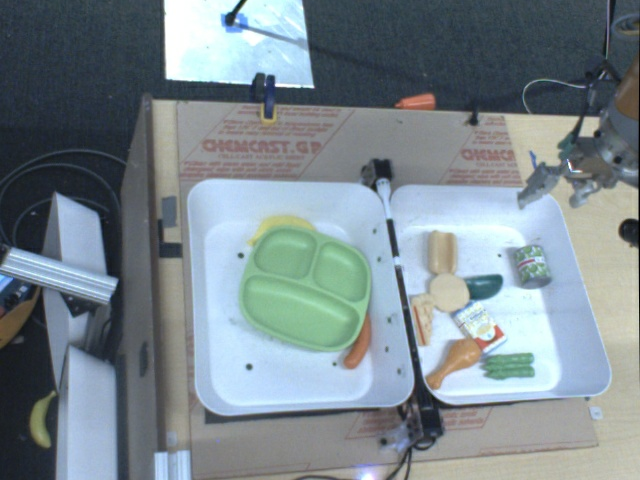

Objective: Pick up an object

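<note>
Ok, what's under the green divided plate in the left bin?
A yellow thing pokes out beyond the green divided plate's far edge, and an orange carrot-like piece shows at its near right corner. Anything else beneath is covered.

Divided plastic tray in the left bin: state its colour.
Light green: the divided plastic tray, seen clearest in the camera view.

Even, fairly bright overhead light, soft short shadows inside the white bins (300,193), glare on the shiny sheet (238,28) at top, image slightly soft overall, gripper (557,186) perhaps motion-blurred at right edge.
</note>
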Tool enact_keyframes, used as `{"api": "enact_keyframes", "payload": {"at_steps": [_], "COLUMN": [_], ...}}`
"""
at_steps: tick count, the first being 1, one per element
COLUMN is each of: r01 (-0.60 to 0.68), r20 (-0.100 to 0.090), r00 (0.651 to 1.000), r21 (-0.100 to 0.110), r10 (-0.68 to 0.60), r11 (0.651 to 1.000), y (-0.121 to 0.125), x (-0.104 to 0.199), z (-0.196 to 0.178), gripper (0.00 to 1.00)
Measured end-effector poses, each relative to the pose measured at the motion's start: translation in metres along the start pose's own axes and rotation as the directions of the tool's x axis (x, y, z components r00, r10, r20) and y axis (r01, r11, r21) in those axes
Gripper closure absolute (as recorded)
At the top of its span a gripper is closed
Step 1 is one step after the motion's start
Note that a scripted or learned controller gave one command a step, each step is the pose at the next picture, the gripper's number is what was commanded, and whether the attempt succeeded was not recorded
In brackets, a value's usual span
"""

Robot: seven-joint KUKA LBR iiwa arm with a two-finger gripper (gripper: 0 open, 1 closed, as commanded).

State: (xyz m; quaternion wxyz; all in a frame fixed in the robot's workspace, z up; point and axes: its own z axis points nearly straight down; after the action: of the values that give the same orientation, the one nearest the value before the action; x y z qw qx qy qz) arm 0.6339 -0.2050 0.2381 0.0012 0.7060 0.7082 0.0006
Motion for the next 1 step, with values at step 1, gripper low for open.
{"api": "enact_keyframes", "payload": {"at_steps": [1], "r01": [0.008], "r20": [-0.006], "r00": [1.0], "r21": [0.008], "r10": [-0.008], "r11": [1.0], "y": [0.0213], "x": [0.0794], "z": [0.114], "gripper": [0.0]}}
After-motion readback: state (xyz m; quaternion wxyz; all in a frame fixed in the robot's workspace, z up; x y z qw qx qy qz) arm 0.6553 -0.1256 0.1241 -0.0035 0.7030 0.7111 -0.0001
